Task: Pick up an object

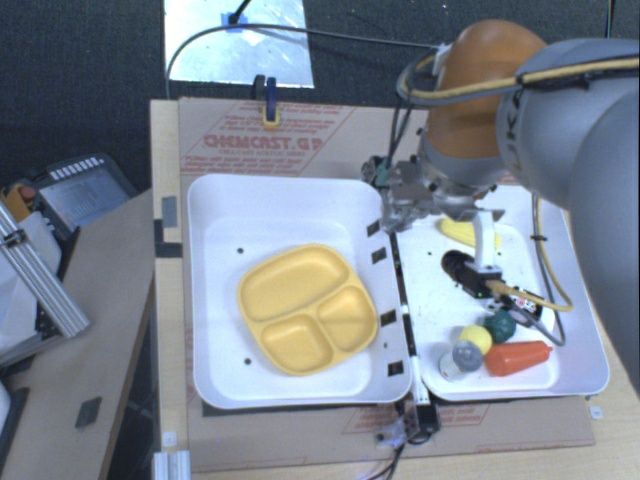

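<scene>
The arm reaches in from the right and its wrist hangs over the back left corner of the right bin (pixel 590 368). My gripper (pixel 398 208) sits low by the wall between the two bins, with nothing seen in it. Just right of it, a yellow banana-like piece (pixel 457 231) lies partly hidden under the wrist. At the front of the right bin there is a cluster: a yellow ball (pixel 477 339), a dark green object (pixel 500 323), an orange carrot (pixel 517 357) and a small grey round object (pixel 463 359). All of these lie well in front of the gripper.
The left bin (pixel 215 268) holds a yellow three-compartment plate (pixel 305 308) near its middle. A cardboard sheet (pixel 265 138) lies under both bins. A grey ramp and metal rail stand off the bench to the left.
</scene>
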Motion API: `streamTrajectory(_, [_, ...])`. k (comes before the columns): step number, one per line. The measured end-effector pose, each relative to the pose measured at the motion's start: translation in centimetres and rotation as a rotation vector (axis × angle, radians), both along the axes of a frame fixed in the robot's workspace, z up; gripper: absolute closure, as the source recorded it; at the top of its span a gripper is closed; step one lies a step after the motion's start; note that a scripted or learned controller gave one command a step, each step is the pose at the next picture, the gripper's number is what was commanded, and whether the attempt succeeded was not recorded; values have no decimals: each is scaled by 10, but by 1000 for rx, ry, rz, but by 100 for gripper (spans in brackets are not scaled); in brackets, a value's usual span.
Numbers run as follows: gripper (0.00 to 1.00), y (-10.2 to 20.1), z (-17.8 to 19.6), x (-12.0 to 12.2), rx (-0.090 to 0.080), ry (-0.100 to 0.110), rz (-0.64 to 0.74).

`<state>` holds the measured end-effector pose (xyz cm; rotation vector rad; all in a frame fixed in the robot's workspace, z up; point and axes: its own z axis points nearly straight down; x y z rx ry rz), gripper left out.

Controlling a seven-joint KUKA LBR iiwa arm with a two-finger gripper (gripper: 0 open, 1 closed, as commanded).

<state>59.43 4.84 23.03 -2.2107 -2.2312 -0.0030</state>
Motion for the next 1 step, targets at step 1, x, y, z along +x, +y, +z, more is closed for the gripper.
streamTrajectory(1, [100,45,5,16,1,-2,0])
